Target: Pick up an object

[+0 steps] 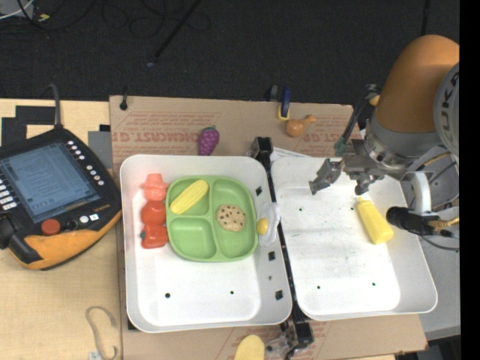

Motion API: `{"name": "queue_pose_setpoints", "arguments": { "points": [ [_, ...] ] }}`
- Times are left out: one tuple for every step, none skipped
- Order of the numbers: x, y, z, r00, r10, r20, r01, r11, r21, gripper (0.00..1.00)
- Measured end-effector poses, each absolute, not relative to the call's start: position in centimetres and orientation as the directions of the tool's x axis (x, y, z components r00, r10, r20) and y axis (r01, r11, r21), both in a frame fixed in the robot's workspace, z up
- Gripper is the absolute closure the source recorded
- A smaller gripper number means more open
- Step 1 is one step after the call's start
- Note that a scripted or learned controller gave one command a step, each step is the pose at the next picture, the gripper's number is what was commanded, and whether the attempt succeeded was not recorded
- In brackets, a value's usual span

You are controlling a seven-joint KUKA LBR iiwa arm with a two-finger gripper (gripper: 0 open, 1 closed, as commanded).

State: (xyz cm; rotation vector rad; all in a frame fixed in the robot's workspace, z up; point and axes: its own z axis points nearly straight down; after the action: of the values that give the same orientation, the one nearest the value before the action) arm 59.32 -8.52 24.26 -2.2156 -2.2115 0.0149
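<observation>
My gripper (pixel 343 184) hangs over the far part of the right bin (pixel 352 291), open, with nothing between its fingers. A yellow bottle-shaped toy (pixel 374 220) lies on the bin floor just right of and below the right fingertip, apart from it. In the left bin (pixel 195 298) rests a green divided plate (pixel 196 240) holding a corn cob (pixel 187 196) and a cookie (pixel 231 217). A red and pink toy bottle (pixel 154 212) lies to the left of the plate. A small yellow piece (pixel 262 227) sits at the plate's right rim.
Behind the bins, a purple grape bunch (pixel 208 139) and an orange toy (pixel 299 126) lie on the cardboard. A teach pendant (pixel 49 190) sits at the left. A yellow object (pixel 250 347) lies in front of the bins. A black divider rail (pixel 274 223) separates the bins.
</observation>
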Motion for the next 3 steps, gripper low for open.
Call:
{"name": "queue_pose_setpoints", "arguments": {
  "points": [
    [59.6, -8.5, 25.0, 0.0, 1.0, 0.0, 1.0, 0.0, -0.001, 0.0],
    [59.4, -8.2, 20.6, -0.001, 1.0, 0.001, 1.0, 0.001, -0.007, 0.0],
    [58.9, -8.6, 16.0, 0.0, 1.0, 0.001, 1.0, 0.0, -0.007, 0.0]
  ]
}}
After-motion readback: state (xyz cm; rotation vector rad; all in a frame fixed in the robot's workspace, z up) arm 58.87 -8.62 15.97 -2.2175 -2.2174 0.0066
